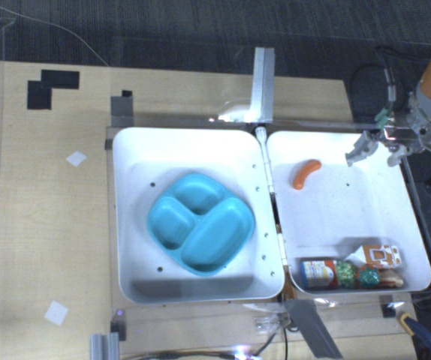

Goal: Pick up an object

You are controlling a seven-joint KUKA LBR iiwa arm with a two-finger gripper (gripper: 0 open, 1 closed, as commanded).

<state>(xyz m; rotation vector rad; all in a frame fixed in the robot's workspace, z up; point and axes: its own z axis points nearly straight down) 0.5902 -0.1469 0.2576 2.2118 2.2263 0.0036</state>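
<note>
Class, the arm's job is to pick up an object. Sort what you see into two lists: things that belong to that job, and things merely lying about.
Belongs to the job:
- gripper, above the right bin's far edge
- orange sausage-shaped object
- cluster of small items at the right bin's near edge

Lying about:
- blue divided tray in the left bin
- black markings on the bench

The tabletop (pixel 43 223) is showing pale, matt wood grain, while both white bins (pixel 200 145) are looking like smooth plastic with a soft sheen; the blue divided tray (pixel 200 222) is gleaming as glossy plastic, and the upright post (pixel 263 85) is reading as brushed metal
</note>
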